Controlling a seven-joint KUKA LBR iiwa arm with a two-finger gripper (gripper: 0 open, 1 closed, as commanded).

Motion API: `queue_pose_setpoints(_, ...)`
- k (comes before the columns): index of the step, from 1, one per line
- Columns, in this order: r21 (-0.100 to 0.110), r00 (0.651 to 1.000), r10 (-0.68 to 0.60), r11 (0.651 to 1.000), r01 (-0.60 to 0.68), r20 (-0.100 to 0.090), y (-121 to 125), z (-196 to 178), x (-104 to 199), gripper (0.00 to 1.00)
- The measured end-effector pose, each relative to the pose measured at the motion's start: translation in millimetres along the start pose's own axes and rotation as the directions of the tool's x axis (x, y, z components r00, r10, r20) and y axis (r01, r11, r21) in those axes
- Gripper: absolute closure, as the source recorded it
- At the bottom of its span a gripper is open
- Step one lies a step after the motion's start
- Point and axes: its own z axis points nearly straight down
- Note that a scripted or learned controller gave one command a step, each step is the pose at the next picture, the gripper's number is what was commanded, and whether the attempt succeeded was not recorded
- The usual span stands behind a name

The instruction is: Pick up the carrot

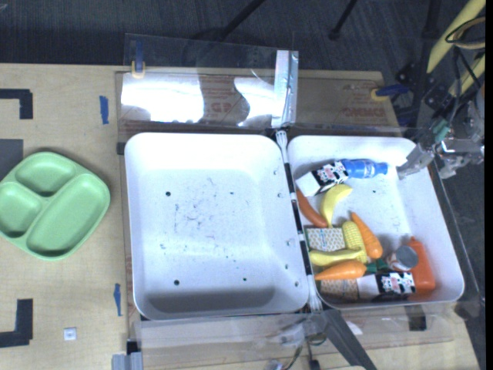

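The gripper (412,160) hangs over the right bin's (443,206) far right corner, arm reaching in from the right. Its claw state cannot be told. The carrot (367,236) lies mid-bin among other items.

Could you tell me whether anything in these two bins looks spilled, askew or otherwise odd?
Nothing looks spilled or damaged. The toy food is simply heaped along the left side of the right bin, with a carrot lying slantwise on the pile and a blue bottle on its side.

Your gripper (412,160) sits at the tabletop's far right edge, its arm (462,141) reaching in low from the right.
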Motion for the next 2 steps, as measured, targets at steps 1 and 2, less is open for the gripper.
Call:
queue_pose_setpoints(1, -0.002, 1.0, 0.007, 1.0, -0.007, 0.001, -49.7, 161.7, 40.7, 0.0)
queue_pose_setpoints(2, -0.001, 1.0, 0.007, 1.0, -0.007, 0.001, -49.9, 162.0, 40.5, 0.0)
